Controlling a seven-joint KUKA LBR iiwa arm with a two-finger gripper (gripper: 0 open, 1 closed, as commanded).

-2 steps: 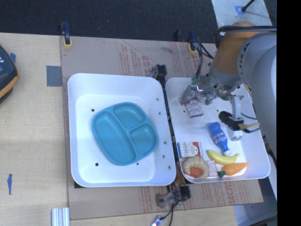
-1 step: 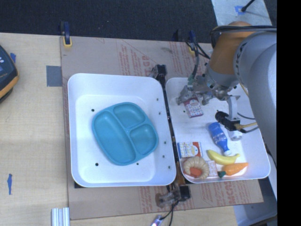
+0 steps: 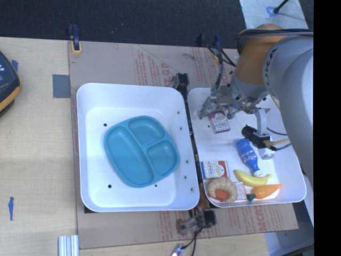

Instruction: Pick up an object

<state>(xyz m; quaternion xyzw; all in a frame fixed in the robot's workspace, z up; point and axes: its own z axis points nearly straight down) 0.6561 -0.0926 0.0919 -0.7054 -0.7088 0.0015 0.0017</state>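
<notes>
My gripper [image 3: 217, 110] is at the far left end of the right bin [image 3: 298, 193], open, its grey fingers [image 3: 204, 112] spread apart. A small red and white packet [image 3: 219, 123] lies flat on the bin floor just below and in front of the fingertips, not held. Nearer the front lie a blue bottle [image 3: 248, 156], a yellow banana [image 3: 252, 178], an orange carrot [image 3: 265, 191], a small white and orange box [image 3: 214, 169] and a round pastry-like toy [image 3: 221, 189].
The left bin [image 3: 90, 97] holds a blue divided plate [image 3: 141, 150]. The arm's grey and orange body [image 3: 277, 63] hangs over the right bin's far right side. A dark device [image 3: 6, 81] sits at the bench's left edge.
</notes>
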